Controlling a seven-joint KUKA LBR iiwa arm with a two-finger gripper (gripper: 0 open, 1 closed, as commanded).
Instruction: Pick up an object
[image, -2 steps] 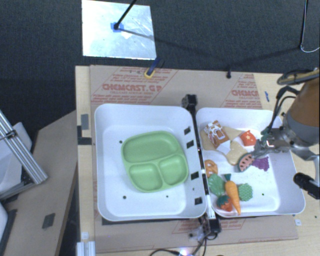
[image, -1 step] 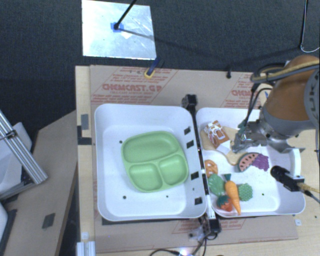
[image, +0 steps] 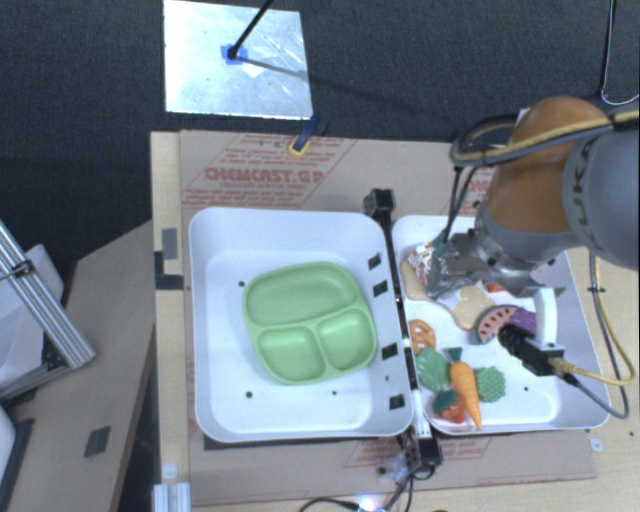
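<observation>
Left bin (image: 215, 300): 1 green 3-section tray (image: 310, 322) at centre, lying flat, apparently a drop target; right bin (image: 570, 400): toy foods crowd its 7 o'clock corner, carrot (image: 465, 385) and pretzel (image: 422, 333) among them; gripper (image: 440, 272) low at 10 o'clock over a small pale item (image: 418, 266); grasp state: cannot tell.

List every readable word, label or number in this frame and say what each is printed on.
"QUIKCAST G P" roughly, in red on the cardboard sheet behind the left bin; the letters are soft, so the spelling is uncertain.
Smaller red lines above and below it: too blurred to read.
Red print on the cardboard's front edge: too blurred to read.
</observation>
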